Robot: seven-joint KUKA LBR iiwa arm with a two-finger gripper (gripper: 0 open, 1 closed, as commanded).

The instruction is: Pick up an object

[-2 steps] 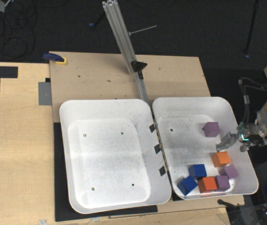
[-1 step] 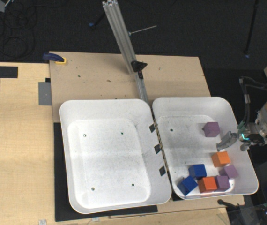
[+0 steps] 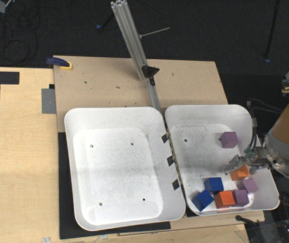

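Several blocks in right bin (image 3: 210,113), pincer (image 3: 239,167) low over orange block (image 3: 241,173), grip state indiscernible; lift pending.

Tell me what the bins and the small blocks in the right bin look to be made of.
Bins: probably thin moulded plastic, matte white with dark speckling; rounded corners and a shallow formed rim suggest it.
Blocks, such as the purple block and blue block: solid-coloured, matte and crisp-edged; painted wood or foam, I cannot tell which.
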